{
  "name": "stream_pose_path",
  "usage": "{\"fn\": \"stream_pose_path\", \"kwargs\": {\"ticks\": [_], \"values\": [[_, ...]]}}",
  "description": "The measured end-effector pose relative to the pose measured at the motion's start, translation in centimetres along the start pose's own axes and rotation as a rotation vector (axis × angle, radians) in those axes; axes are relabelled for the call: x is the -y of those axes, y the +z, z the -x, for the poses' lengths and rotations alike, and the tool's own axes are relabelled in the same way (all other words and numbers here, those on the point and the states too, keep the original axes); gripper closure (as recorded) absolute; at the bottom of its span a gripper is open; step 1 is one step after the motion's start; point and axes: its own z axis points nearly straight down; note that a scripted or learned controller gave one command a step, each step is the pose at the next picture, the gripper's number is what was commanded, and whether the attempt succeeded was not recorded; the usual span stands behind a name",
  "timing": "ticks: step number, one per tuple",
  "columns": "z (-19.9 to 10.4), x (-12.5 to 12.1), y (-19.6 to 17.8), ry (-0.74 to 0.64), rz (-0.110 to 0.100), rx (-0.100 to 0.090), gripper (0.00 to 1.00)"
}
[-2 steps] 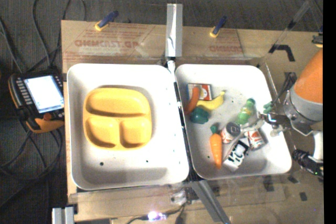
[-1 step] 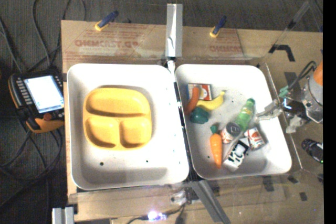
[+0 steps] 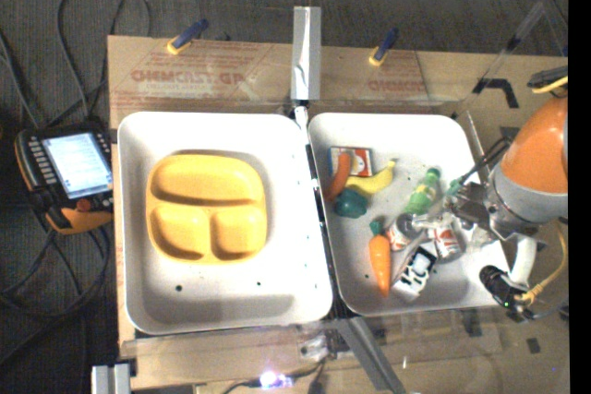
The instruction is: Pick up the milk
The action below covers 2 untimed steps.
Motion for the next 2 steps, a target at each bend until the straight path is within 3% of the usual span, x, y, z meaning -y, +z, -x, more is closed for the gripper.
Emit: {"fn": "stream_pose_path", "kwargs": {"ticks": [2], "values": [[-0.33, -1.15, 1.38, -0.271, 0.043, 0.002, 0.0]]}}
